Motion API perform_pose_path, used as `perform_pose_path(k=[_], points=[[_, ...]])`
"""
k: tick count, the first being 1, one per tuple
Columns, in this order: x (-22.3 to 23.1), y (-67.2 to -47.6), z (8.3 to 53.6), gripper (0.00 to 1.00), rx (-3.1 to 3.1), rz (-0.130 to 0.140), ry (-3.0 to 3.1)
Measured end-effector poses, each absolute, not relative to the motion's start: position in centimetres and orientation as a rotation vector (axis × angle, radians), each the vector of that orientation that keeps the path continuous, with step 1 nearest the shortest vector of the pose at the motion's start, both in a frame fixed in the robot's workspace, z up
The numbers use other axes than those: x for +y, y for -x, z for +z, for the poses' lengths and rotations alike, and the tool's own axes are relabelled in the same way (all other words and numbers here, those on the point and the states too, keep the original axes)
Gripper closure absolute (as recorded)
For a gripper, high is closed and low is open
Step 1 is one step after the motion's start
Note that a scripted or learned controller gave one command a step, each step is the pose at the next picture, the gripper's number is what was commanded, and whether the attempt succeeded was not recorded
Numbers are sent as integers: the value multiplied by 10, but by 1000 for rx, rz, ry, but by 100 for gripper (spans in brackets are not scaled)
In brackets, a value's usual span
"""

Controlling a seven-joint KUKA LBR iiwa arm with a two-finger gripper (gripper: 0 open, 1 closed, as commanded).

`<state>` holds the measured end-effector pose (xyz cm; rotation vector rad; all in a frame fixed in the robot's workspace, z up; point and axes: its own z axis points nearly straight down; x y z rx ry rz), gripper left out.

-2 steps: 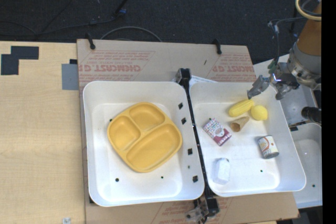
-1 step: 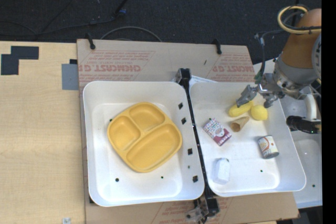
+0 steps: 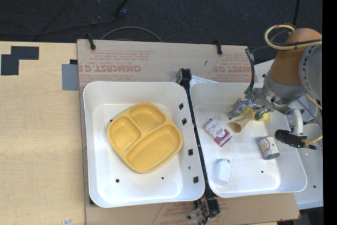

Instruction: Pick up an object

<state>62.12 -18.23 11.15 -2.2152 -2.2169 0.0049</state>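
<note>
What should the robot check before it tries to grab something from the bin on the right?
1. End effector over the right white bin: ok, at its upper part.
2. Target nearby: ok, a tan cork-shaped piece lies just below it.
3. Is anything held already: cannot tell.
4. Small pink-and-white packet apart from the cork piece: ok.
5. Small silver can and white rounded block away from the approach: ok.
6. Yellow divided plastic plate in the left white bin, out of the way: ok.
</note>
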Motion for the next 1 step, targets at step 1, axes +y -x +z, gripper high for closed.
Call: perform_pose_path(k=[1], points=[[-181, -621, 86, 0, -2220, 4, 2216]])
